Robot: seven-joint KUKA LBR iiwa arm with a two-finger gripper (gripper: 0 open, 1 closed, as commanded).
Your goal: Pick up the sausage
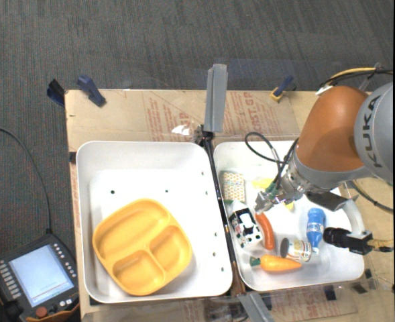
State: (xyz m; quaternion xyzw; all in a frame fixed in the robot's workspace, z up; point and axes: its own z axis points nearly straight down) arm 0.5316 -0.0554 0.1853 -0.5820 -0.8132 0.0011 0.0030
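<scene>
Below, an arm [348, 136] reaches into the right bin [348, 263], gripper [265, 202] just above the sausage [267, 231].

Whether its fingers are open or shut, I cannot tell. From the sausage: a yellow tray [142, 245] in the left bin [143, 156] at nine o'clock, a carrot [279, 263] at five, a blue bottle [314, 225] at three.
</scene>
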